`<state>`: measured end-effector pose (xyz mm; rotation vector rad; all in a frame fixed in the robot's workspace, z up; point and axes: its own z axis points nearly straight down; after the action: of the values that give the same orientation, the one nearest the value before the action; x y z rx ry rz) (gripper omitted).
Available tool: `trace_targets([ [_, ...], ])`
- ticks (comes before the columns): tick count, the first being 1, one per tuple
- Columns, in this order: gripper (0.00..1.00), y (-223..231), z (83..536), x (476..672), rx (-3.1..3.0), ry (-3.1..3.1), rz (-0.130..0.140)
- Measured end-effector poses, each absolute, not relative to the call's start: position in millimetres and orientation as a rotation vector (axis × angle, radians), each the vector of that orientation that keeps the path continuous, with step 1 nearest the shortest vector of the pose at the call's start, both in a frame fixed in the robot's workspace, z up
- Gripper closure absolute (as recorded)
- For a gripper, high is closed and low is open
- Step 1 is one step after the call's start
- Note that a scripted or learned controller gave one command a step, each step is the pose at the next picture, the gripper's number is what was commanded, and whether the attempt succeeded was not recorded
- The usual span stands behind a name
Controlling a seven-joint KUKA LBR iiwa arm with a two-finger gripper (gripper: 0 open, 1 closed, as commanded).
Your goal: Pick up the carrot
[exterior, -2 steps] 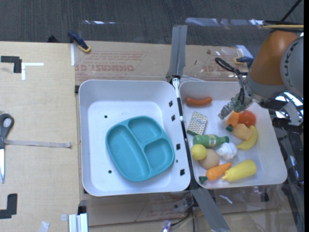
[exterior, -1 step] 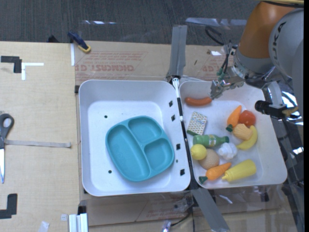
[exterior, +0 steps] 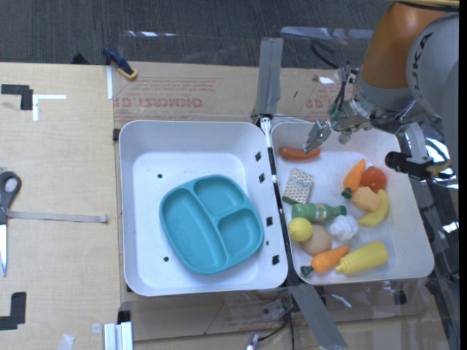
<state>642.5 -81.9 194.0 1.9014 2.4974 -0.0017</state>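
Two orange carrots lie in the right bin (exterior: 408,265). One carrot (exterior: 327,257) rests near the front wall with its green top pointing left, beside a yellow bottle (exterior: 363,258). The other carrot (exterior: 354,175) lies tilted at mid-right, next to a red tomato (exterior: 373,177). My gripper (exterior: 318,135) hangs over the bin's back left corner, just above a red sausage (exterior: 298,152) and well apart from both carrots. Nothing shows in its grasp.
The right bin also holds a cracker (exterior: 298,186), a green bottle (exterior: 318,211), a lemon (exterior: 300,230), a white garlic (exterior: 343,227) and a banana (exterior: 376,208). The left bin (exterior: 139,195) bears a teal divided plate (exterior: 211,223). Scissors (exterior: 6,195) lie at far left.
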Motion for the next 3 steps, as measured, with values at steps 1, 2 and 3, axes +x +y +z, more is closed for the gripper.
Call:
trace_targets([
  [1,0.00,-169.2,174.7,585.8,1.913,2.491,-0.002],
  [2,0.00,-165.5,91.7,600.1,1.979,2.449,0.011],
  [3,0.00,-112.1,92.7,659.0,2.295,2.144,-0.002],
])
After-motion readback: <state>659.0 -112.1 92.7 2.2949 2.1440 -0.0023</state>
